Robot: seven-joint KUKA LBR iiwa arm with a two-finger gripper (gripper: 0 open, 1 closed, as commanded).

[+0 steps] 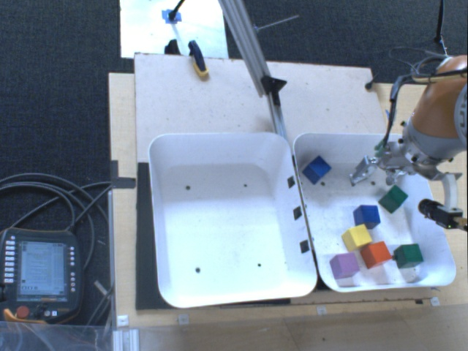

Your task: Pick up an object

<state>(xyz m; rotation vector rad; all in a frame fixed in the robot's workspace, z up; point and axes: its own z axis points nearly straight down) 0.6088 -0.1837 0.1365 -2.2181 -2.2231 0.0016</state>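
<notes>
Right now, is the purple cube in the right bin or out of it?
In: the purple cube rests on the right bin floor near its front edge.

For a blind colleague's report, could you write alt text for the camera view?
A robot hand hovers over the right bin, which holds seven coloured blocks, nearest a green block. The left bin sits beside it on a bench.
</notes>
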